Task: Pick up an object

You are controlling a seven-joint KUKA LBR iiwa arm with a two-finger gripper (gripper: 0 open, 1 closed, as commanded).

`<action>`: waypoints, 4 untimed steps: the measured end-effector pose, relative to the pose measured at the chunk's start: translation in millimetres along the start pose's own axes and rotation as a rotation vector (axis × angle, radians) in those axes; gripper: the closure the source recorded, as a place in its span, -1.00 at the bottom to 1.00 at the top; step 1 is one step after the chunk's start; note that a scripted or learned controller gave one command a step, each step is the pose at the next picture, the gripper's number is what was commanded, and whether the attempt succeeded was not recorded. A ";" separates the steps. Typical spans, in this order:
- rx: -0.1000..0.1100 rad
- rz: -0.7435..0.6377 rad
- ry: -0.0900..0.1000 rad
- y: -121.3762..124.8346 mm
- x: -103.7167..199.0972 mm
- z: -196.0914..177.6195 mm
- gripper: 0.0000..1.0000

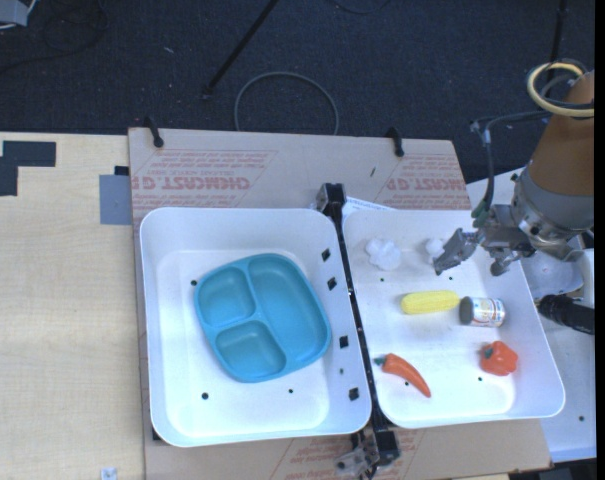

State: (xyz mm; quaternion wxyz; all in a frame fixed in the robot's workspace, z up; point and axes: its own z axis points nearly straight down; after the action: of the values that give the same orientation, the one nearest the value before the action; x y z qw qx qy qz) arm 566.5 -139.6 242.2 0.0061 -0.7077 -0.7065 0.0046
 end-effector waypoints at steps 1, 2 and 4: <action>-0.014 -0.002 -0.002 2.1 0.0 -7.7 -1.00; -0.007 -0.002 0.000 -5.4 2.4 39.1 -1.00; -0.011 0.000 -0.001 -6.2 3.4 155.8 -1.00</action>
State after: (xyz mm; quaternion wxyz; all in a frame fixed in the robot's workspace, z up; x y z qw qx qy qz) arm 558.0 -135.8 86.6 0.0017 -0.7078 -0.7064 0.0010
